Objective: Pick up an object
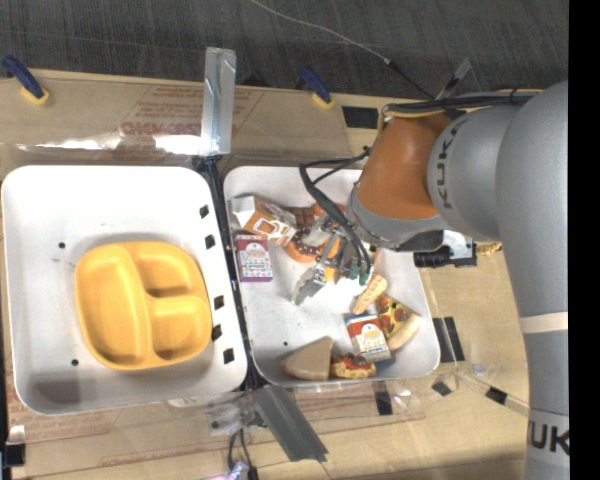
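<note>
My gripper [312, 284] reaches down into the right bin [280, 340], its metal tip over the bin's middle floor, below the orange-banded wrist [405, 173]. Around it lie toy foods: a small red-and-white carton [252, 256] to its left, a brown packet [275, 218] and an orange piece [302, 248] above it, a yellow banana-like piece [370, 293], a second small carton [369, 338], a pizza slice [400, 318] and a tan wedge [308, 360] along the front. Nothing visibly sits between the fingers.
The left bin [40, 218] holds a yellow divided tray [140, 303]. Cables trail from the wrist over the right bin's back half. Cardboard and tape surround both bins; blue clamps [25, 78] sit at the back edge.
</note>
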Robot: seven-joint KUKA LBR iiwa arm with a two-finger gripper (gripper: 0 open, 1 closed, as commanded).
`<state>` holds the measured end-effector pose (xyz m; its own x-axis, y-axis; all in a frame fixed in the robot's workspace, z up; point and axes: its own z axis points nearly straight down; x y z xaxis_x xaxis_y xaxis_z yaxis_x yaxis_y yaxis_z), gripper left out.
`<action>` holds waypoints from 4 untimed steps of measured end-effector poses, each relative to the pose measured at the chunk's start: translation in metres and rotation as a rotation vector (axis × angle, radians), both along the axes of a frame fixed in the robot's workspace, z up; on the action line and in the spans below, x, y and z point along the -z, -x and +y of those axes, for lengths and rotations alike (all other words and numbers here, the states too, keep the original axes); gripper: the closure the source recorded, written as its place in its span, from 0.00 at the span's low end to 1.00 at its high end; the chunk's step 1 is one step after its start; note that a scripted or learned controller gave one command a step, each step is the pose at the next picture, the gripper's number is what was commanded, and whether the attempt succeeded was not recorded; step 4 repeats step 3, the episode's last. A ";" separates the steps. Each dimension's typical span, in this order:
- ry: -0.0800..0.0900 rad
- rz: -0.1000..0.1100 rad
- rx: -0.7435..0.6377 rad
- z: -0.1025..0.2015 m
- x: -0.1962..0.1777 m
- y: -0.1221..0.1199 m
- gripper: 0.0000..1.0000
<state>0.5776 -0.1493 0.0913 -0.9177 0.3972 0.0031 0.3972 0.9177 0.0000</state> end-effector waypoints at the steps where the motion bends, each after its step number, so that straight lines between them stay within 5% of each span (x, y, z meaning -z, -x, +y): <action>1: 0.002 -0.003 0.424 0.034 -0.001 -0.008 0.00; 2: 0.003 -0.005 0.417 0.035 -0.012 -0.010 1.00; 3: 0.000 -0.012 0.515 0.073 -0.106 -0.046 1.00; 4: 0.000 -0.012 0.515 0.073 -0.106 -0.046 1.00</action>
